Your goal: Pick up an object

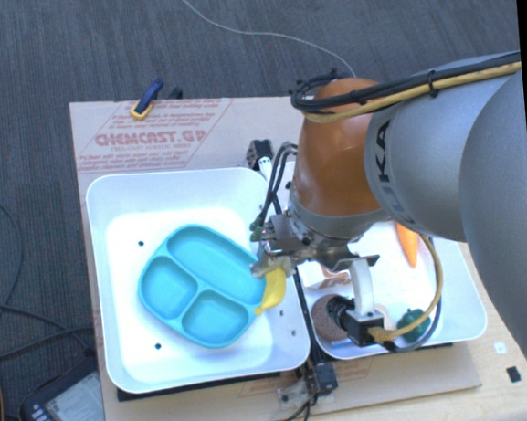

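My gripper (270, 265) hangs over the divider between the two white bins, below the orange band of the arm. A yellow banana-shaped object (273, 292) sits between its fingers, and they are shut on its upper end. The yellow object's lower end hangs over the right rim of a blue divided plate (199, 286), which lies flat in the left bin (117, 209). The arm's wrist hides much of the right bin (466, 320).
In the right bin I see an orange carrot-like piece (409, 244), a brown round object (325, 318) and a green item (413, 323) near the front wall. A cardboard sheet (152, 137) lies behind the bins with a blue and yellow tool (146, 98) on it.
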Tool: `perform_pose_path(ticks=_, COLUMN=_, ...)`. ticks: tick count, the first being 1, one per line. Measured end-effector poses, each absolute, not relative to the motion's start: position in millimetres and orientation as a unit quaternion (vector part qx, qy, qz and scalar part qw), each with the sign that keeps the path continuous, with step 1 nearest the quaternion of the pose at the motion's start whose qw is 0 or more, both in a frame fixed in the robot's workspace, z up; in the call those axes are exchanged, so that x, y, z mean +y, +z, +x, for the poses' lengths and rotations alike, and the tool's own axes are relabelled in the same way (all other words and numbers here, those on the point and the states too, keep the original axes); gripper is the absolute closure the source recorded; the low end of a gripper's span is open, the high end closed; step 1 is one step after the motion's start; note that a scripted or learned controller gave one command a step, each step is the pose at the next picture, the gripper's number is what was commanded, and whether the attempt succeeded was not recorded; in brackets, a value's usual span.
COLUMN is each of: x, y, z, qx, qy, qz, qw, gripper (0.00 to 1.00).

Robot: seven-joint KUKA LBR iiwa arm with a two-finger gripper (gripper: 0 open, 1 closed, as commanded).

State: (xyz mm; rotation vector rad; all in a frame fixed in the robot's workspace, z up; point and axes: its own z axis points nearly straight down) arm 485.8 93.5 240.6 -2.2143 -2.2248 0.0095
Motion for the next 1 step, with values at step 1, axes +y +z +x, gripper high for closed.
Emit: perform_pose_path(ticks=1, x=89.9, y=198.2, z=483.0, qx=-0.707, qy=0.0015, qz=-0.707, qw=0.001, gripper=1.00)
